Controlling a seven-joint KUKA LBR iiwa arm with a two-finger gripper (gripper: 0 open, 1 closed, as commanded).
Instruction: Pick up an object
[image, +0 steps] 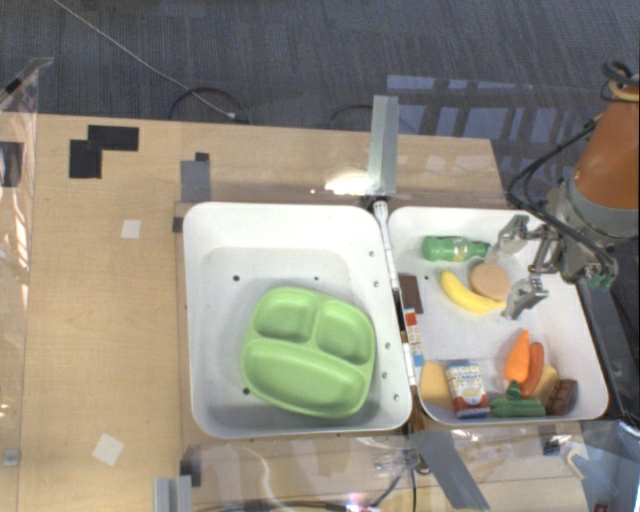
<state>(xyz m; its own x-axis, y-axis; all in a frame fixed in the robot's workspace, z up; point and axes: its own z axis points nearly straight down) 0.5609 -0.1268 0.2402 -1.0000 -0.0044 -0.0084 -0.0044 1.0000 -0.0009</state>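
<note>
Gripper (520, 265) stands above the far right part of the right bin (596, 385), its two fingers spread wide with nothing between them: one fingertip is high by the green bottle (455, 248), the other low, just beside the banana (470, 296). You will note the tan round piece (490, 280) lies between those tips and touches the banana, so I judge it the likeliest target; whether the fingers have reached its level I cannot tell from this slanted view. Candidates are crowded: at the near edge you have a carrot (517, 357), a brown block (561, 396), a small carton (466, 387) and a green item, all touching or nearly so, which leaves little room for fingers there. The bin's right side near the arm is bare, giving you the clearest lane for approach and lift. The left bin (215, 240) holds a green divided tray (308, 350) and has open floor at its far side. A dark strip (408, 300) lies along the divider.
</note>
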